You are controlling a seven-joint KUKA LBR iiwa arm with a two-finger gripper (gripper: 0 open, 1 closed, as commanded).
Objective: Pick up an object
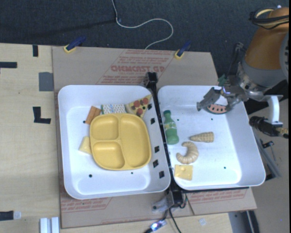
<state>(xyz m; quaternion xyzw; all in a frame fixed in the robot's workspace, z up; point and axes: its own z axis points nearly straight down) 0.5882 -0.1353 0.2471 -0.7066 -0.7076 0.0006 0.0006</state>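
Observation:
My gripper (216, 103) hangs over the far right corner of the right bin (242, 171), its fingers spread open. A red watermelon-like slice (218, 109) lies just under it, between the fingertips; I see no grip on it. Further left in the same bin are a green bottle (170, 128), a tan cone (202, 137), a croissant (188, 152) and a yellow cheese wedge (184, 172).
The left bin (70, 178) holds a yellow divided plate (120, 141), with a pizza slice (139, 104), an orange piece (92, 114) and other small toys behind and beside it. A black divider (157, 130) runs between the bins. The arm's orange-banded wrist (266, 47) rises at the right.

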